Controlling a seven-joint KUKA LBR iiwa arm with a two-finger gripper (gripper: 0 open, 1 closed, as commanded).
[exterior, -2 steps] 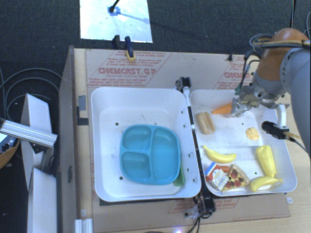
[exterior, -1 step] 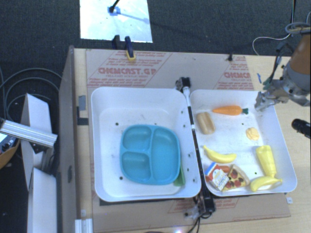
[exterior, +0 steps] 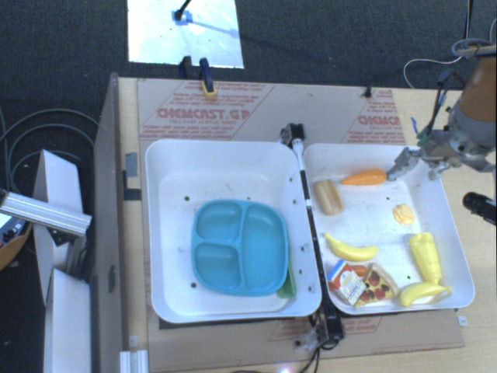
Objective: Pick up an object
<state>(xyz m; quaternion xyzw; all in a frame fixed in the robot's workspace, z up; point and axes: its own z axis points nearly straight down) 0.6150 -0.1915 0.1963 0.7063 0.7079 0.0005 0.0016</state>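
The right bin (exterior: 450,208) holds an orange carrot (exterior: 363,179), a tan bread roll (exterior: 329,197), a small pale yellow piece (exterior: 403,214), a banana (exterior: 351,248), a yellow corn cob (exterior: 425,256), another yellow fruit (exterior: 423,292), a pizza slice (exterior: 379,283) and a small packet (exterior: 349,284). My gripper (exterior: 418,166) hangs over the bin's far right part, just right of the carrot's tip. Its fingers are spread open with nothing between them.
The left bin (exterior: 171,177) holds a blue divided plate (exterior: 238,247) with a green item (exterior: 288,286) at its near right edge. A black divider (exterior: 307,208) runs between the bins. Cables and a white box (exterior: 54,231) lie to the left of the bench.
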